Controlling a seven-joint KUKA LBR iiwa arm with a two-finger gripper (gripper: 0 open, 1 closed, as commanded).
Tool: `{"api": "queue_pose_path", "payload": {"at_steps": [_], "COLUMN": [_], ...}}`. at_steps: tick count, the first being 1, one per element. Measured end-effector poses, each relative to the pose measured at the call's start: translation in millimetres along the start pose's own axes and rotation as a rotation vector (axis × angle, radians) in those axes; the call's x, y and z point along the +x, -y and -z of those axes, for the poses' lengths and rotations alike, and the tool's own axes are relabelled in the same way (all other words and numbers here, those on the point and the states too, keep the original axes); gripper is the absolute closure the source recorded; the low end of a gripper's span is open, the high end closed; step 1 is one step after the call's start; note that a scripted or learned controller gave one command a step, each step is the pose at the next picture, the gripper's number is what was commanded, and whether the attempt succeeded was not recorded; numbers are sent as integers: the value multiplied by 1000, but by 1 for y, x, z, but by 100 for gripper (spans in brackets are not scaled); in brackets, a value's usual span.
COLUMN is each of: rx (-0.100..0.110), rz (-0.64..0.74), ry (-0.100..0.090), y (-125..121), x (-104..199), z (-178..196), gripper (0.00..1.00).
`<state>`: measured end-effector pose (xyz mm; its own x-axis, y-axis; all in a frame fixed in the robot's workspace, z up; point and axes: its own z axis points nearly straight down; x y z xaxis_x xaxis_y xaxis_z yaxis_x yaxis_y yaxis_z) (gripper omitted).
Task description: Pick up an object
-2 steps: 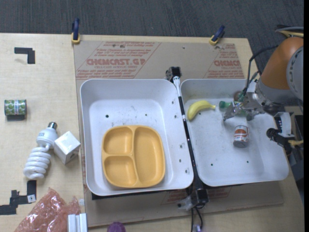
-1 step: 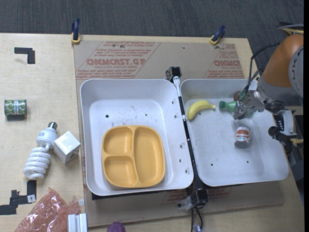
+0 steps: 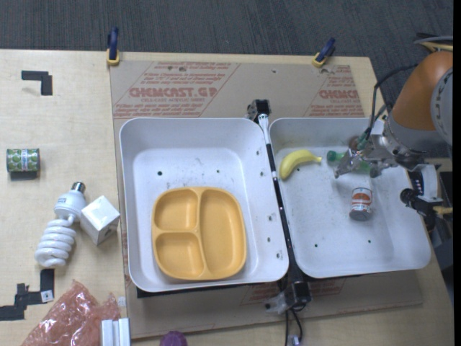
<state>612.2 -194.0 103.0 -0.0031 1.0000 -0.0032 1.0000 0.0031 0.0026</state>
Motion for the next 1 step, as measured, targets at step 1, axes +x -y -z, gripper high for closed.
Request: {"api": "queue_pose_path", "payload": {"at_steps": [1], "rx": [3], "rz": [-5], "ry": [-3], "y": [78], "x": [64], "z": [-10], "gripper": [0]}}
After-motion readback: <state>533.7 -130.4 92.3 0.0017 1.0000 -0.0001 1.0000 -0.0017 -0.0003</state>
